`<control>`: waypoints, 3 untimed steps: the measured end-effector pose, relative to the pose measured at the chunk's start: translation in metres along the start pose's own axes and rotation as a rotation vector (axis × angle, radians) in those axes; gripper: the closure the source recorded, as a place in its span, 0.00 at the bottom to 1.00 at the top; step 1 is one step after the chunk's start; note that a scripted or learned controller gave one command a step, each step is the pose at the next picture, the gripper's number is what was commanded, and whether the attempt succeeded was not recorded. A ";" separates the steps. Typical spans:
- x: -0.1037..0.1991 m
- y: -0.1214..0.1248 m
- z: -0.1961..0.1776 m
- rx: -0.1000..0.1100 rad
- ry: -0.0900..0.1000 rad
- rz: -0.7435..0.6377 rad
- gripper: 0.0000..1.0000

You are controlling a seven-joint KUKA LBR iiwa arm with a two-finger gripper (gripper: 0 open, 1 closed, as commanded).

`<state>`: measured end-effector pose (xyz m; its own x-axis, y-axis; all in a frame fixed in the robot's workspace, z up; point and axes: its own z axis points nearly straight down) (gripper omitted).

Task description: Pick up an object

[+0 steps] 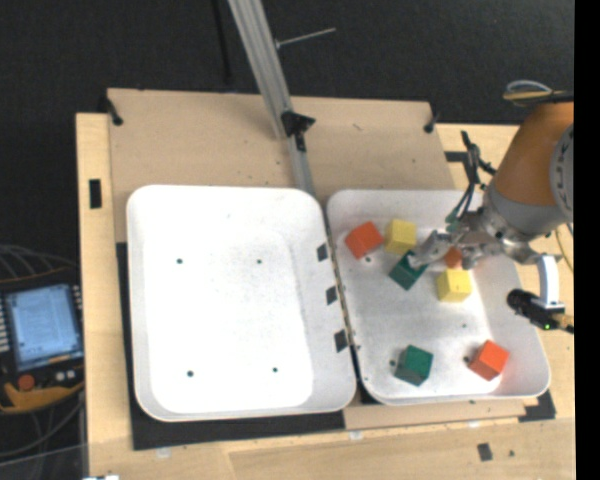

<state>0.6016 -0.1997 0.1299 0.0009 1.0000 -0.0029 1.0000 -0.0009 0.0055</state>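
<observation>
Camera view: judging the pick as not yet done, seeing nothing lifted clear of the right bin (525, 373) and nothing plainly clamped. Counting six cubes resting on that bin's floor: left orange cube (363, 238) and upper yellow cube (402, 235) side by side near the far wall, upper green cube (408, 271) just below them, middle yellow cube (454, 285) to its right, lower green cube (414, 364) and lower orange cube (488, 359) well apart toward the near wall. Observing the arm (532, 173) reaching in from the right, with the gripper (435, 250) hanging low over the cluster, just beside the upper green cube and above the middle yellow cube. Noting a small orange patch (452, 258) right at the gripper; being unable to tell whether it is a further object or part of the tool. Being unable to tell how wide the gripper is standing, or whether it is touching any cube, the detail being too small and dark. Judging what is left: closing on a cube, most likely the upper green cube, then raising it clear. Recording the left bin (145, 298) as playing no part here.
</observation>
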 end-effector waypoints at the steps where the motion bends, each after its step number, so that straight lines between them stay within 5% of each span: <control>1: -0.001 0.002 -0.014 -0.007 0.000 0.002 1.00; 3: -0.005 -0.003 -0.105 -0.002 0.001 -0.003 1.00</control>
<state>0.5985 -0.2041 0.2346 -0.0018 1.0000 -0.0020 1.0000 0.0018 0.0071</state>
